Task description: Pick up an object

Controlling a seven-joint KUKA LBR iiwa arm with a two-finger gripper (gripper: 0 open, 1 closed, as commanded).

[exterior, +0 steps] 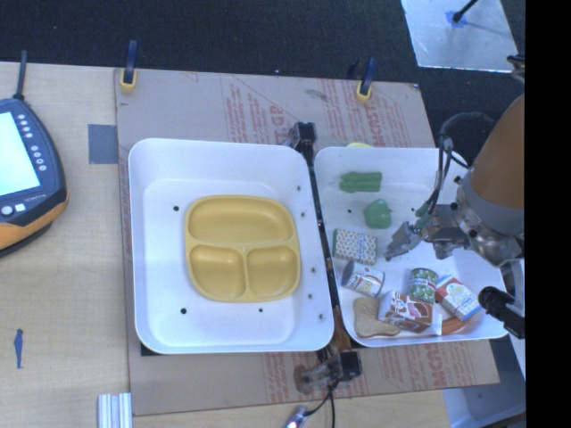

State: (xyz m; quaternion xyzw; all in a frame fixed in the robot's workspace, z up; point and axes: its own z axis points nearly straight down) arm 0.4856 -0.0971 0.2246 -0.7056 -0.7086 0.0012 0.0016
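Where the smooth white right bin [393,154] holds small toy foods: a lumpy green piece [360,182], a rounded green pepper [378,213], a patterned box [354,244], a can [363,281], a bread slice [370,319]. Left bin [143,239]: a yellow three-part plate [242,246]. Gripper [399,242] low over the right bin, reaching from the right, fingers spread, nothing between.

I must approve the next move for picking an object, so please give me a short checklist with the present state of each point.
1. Gripper is above the right bin: ok.
2. Objects to pick are present, e.g. green pepper, patterned box, can: ok.
3. Nothing between the fingers now: cannot tell.
4. Target stands free: not ok at the bin's near side, where the carton and the bread slice touch; ok for the pepper.
5. Left bin holds the yellow tray, away from the arm: ok.
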